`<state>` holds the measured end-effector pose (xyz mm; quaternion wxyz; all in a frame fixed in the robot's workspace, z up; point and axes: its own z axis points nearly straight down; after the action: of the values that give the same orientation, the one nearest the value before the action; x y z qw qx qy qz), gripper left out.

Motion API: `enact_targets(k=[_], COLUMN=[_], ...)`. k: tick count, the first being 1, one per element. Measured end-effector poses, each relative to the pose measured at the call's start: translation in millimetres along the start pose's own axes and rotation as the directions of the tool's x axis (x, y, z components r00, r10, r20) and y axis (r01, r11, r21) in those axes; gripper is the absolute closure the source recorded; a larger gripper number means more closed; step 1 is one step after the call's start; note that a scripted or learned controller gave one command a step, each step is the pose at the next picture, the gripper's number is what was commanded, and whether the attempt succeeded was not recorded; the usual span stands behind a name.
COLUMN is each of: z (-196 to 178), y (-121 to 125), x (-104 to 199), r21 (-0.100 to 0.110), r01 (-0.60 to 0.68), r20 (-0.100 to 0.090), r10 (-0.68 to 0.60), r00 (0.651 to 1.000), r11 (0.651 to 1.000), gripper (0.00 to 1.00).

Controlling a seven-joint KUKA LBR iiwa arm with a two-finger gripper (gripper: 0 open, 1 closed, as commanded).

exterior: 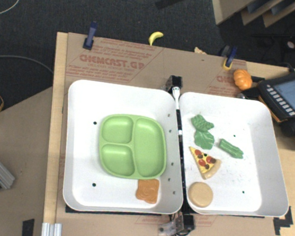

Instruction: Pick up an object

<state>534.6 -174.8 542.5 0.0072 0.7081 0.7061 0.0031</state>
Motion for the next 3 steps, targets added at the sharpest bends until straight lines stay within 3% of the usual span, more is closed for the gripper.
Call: enact_targets(k=[1,2,3], z=[-4.6,138.6,229.3], y=[1.7,-30.0,-61.0], x=[1.6,21.1,85.0], r21=[0.007,0.03,0.028], r01=[0.003,0.002,0.008], r20=[-0.001,-0.01,-0.011], r10=[-0.003,-0.001,-0.008], r00=[1.0,1.0,1.0], r11=[1.0,1.0,1.0], gripper=[1.0,1.0,1.0])
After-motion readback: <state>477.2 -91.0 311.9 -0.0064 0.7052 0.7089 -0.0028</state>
